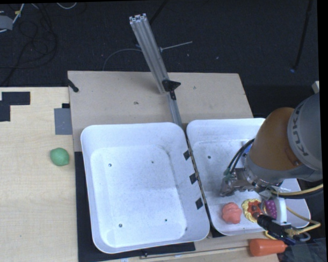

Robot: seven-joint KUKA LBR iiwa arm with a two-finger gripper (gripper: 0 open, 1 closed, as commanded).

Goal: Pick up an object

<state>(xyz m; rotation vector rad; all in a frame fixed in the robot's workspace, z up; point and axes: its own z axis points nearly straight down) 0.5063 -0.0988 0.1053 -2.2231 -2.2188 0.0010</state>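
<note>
Arm low over right bin (218, 132); jaws (228, 188) near bin floor, state cannot be told (wrist hides them). Pink lump (231, 212) just below, apart from jaws. Multicoloured toy (259, 209) beside it. Green ball (60, 156) on tabletop (27, 213), left of left bin (100, 136)

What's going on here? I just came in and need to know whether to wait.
The KUKA arm reaches in from the right, its gripper low in the right bin. A pink object and a small multicoloured toy lie just below it. Nothing visibly sits between its fingers. A green ball rests on the bench, left of the left bin.
</note>
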